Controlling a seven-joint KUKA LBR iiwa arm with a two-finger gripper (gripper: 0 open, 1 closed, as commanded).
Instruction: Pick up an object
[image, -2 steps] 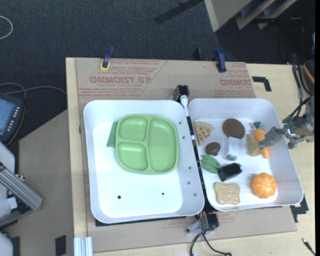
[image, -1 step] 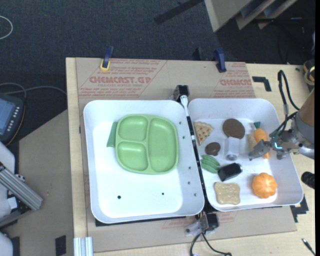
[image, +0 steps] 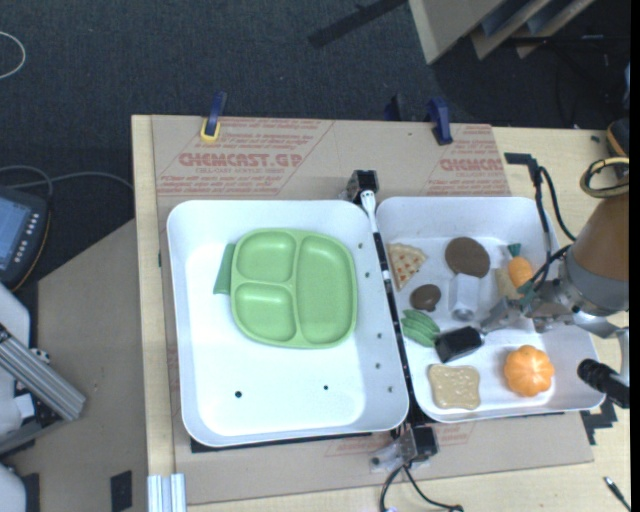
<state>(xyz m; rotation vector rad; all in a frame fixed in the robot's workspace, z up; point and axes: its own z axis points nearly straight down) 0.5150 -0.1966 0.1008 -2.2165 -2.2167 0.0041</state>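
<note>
One gripper (image: 490, 316) low in right bin (image: 440, 215), jaws' state unclear, possibly touching black object (image: 459, 343).

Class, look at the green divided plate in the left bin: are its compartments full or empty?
Empty. The green divided plate shows bare green in all three compartments; the food pieces, such as the toast slice, lie in the right bin.

One fixed camera looks down from above at a slant, far enough to take in the whole desk (image: 300, 150), both white bins (image: 200, 330), and dark floor beyond its far edge.
</note>
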